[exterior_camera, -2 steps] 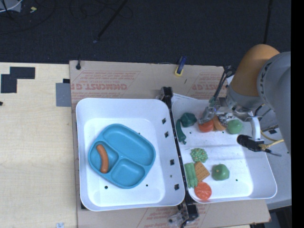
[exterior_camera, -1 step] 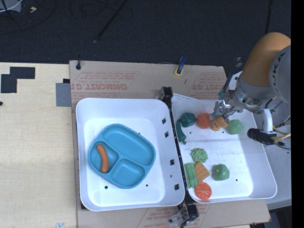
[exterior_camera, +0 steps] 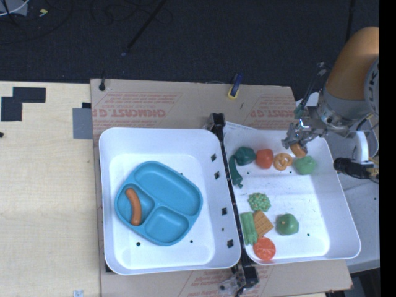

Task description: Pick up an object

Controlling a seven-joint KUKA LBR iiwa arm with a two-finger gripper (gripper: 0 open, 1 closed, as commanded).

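My gripper (exterior_camera: 298, 143) hangs over the far right corner of the right bin (exterior_camera: 322, 197), with a small orange piece (exterior_camera: 299, 149) between its fingertips. Just below it lie an orange pretzel-shaped toy (exterior_camera: 283, 161) and a light green piece (exterior_camera: 305, 164). Further left are a red tomato (exterior_camera: 265, 158) and a dark green vegetable (exterior_camera: 244, 156). Nearer the front of this bin sit a broccoli-like piece (exterior_camera: 259, 201), a green pepper (exterior_camera: 286, 224), an orange cracker (exterior_camera: 263, 223), a green bean pod (exterior_camera: 248, 228) and a red round toy (exterior_camera: 265, 249).
The left bin (exterior_camera: 117, 147) holds a blue divided plate (exterior_camera: 167, 197) with an orange sausage (exterior_camera: 133, 205) in its left compartment. A black clamp (exterior_camera: 218, 125) sits at the divider between the bins. The arm's black cable fitting (exterior_camera: 352, 167) juts out by the right rim.
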